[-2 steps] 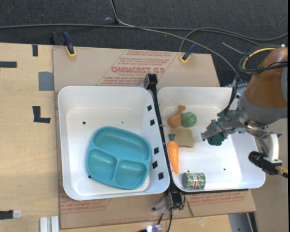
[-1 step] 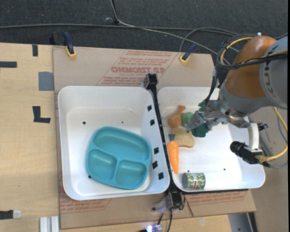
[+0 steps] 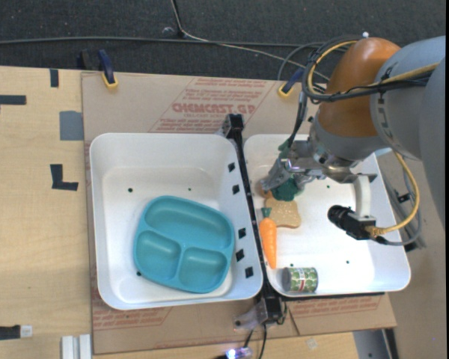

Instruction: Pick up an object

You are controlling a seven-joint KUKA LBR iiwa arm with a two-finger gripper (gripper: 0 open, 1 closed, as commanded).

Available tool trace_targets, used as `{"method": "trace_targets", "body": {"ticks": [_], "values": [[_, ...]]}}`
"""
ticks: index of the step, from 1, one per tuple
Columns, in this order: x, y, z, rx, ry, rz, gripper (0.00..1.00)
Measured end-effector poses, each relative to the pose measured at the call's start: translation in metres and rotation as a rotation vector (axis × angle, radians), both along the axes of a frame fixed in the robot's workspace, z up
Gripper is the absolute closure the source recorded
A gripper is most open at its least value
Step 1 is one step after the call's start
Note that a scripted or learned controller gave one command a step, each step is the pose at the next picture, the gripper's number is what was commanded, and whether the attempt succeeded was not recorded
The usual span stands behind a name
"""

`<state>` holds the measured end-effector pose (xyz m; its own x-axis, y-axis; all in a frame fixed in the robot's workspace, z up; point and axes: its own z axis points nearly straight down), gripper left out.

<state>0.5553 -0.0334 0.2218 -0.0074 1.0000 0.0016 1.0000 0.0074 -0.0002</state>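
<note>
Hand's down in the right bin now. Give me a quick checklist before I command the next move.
1. Hand positioned over a target: ok, it sits at the green object beside the toast slice.
2. Anything held: cannot tell.
3. Carrot out of the way: ok, it lies apart, along the right bin's left wall.
4. Can out of the way: ok, near the front wall.
5. Blue tray: ok, in the left bin.
</note>
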Motion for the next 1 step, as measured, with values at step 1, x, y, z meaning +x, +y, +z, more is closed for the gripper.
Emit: {"method": "trace_targets", "body": {"ticks": [1], "values": [[0.0087, 0.0515, -0.0088, -0.001, 0.002, -0.001, 1.0]]}}
